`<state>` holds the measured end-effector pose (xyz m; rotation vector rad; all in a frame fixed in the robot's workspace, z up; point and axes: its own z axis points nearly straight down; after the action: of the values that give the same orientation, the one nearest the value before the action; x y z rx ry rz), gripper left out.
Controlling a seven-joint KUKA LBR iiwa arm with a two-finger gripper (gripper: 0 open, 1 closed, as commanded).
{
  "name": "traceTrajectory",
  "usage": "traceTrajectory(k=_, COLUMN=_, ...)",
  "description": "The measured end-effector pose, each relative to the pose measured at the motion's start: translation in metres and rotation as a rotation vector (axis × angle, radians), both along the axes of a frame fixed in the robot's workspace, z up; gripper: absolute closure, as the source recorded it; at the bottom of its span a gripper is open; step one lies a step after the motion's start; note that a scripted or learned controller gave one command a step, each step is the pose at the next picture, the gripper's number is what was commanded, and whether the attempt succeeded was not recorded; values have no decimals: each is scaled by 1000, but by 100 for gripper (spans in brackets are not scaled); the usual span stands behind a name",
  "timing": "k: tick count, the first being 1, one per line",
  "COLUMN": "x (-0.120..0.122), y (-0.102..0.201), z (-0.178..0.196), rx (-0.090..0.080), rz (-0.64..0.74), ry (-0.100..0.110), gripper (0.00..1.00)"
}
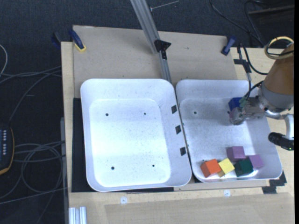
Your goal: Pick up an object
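Wooden surface [117,50] fills centre of frame, dark floor around it. Two white bins side by side: left bin [128,132] at centre, right bin [205,125] at right. Grey arm with orange band [280,80] enters from right edge. Gripper [237,117] low in upper part of right bin; fingers' state cannot be told. Small blocks clustered in right bin's lower corner, well apart from gripper: purple [236,152], second purple [255,161], green [243,167], yellow [226,165], orange [211,167].

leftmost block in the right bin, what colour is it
Orange block, clearest in the camera view.
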<state>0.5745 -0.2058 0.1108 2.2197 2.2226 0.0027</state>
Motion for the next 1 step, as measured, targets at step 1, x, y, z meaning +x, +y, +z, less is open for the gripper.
traceTrajectory(k=1, x=0, y=-9, z=60, rx=-4, rz=-1, ry=-6, gripper=100)
